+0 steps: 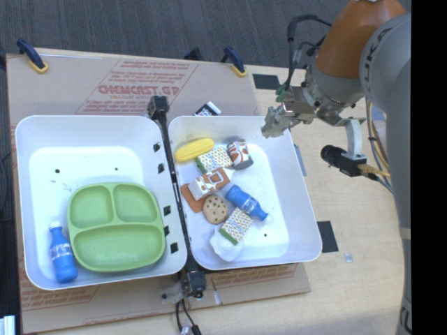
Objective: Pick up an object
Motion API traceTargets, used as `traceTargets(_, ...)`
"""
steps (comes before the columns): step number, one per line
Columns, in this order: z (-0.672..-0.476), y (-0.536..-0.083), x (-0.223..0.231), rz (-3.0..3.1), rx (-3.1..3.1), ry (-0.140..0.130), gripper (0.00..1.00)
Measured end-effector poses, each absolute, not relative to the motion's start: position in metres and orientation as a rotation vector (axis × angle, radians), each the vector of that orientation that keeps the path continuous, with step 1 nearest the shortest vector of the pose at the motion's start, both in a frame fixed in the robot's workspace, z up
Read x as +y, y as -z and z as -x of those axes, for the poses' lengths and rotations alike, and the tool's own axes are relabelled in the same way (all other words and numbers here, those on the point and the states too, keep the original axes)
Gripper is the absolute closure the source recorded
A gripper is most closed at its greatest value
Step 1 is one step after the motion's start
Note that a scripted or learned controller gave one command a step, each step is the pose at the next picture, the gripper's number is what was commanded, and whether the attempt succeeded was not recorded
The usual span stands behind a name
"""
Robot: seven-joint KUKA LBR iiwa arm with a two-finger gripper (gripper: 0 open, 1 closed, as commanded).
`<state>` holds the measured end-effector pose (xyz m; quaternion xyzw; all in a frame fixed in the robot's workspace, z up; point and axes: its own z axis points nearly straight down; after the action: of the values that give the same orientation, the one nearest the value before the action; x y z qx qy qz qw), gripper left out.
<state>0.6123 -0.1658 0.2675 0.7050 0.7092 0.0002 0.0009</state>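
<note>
A yellow plastic corn cob (193,148), round speckled cookie (216,209) and blue bottle (246,204) lie jumbled in the right white bin (297,208). The grey gripper (274,123) hangs tilted over that bin's far right corner, holding nothing; how wide its fingers stand, I cannot tell.

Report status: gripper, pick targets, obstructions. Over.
Gripper above right white bin's far corner, holding nothing. Yellow toy corn, blue bottle among clutter, untouched. No obstruction.

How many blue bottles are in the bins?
2. One blue bottle stands in the left bin's near-left corner beside the green plate; another lies among the right bin's clutter.
</note>
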Motion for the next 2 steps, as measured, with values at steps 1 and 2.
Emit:
traceTargets(1, -0.641, -0.197, -0.101, -2.217, 2.232, 0.004, 1.0)
traceTargets(2, -0.561, -0.238, -0.039, -2.213, 2.232, 0.003, 1.0)
